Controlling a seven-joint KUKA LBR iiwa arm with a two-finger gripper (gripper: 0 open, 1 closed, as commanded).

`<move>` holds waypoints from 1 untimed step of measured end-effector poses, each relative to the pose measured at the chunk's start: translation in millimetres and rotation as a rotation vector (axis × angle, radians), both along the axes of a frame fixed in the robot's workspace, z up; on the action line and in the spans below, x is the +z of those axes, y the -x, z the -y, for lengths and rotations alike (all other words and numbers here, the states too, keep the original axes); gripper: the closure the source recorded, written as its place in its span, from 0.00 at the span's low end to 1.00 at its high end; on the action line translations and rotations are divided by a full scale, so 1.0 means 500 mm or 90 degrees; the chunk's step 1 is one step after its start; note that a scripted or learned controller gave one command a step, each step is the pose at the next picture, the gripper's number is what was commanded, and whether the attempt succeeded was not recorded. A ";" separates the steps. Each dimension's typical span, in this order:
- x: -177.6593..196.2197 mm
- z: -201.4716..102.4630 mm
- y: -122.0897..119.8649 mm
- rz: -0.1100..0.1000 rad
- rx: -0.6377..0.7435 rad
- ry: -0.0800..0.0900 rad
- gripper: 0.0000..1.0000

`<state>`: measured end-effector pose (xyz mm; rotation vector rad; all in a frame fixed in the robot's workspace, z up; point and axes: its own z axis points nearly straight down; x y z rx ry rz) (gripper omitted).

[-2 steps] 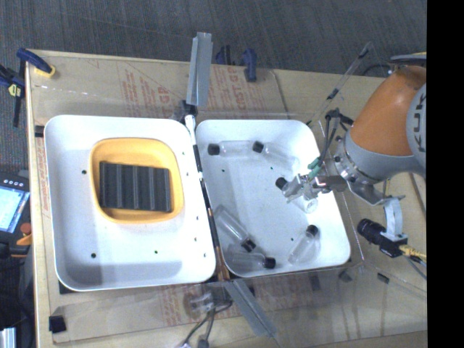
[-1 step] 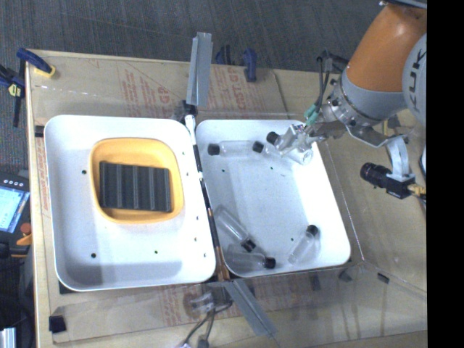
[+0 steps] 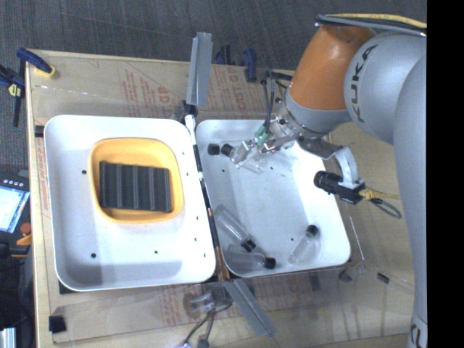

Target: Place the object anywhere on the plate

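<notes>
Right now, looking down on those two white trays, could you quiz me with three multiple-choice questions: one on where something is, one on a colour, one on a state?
1. Which bin holds the plate?
A. left
B. right
C. neither

2. What colour is the plate's rim?
A. blue
B. yellow
C. red

3. The claw is over which bin?
A. left
B. right
C. off the bench

Answers:
1. A: it lies in the left bin.
2. B: a yellow rim frames a dark ridged centre.
3. B: it hangs over the right bin, among clear vials.
</notes>
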<state>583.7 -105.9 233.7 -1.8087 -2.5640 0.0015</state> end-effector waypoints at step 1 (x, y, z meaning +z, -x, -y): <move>-0.086 -0.169 -0.097 0.001 0.058 0.000 1.00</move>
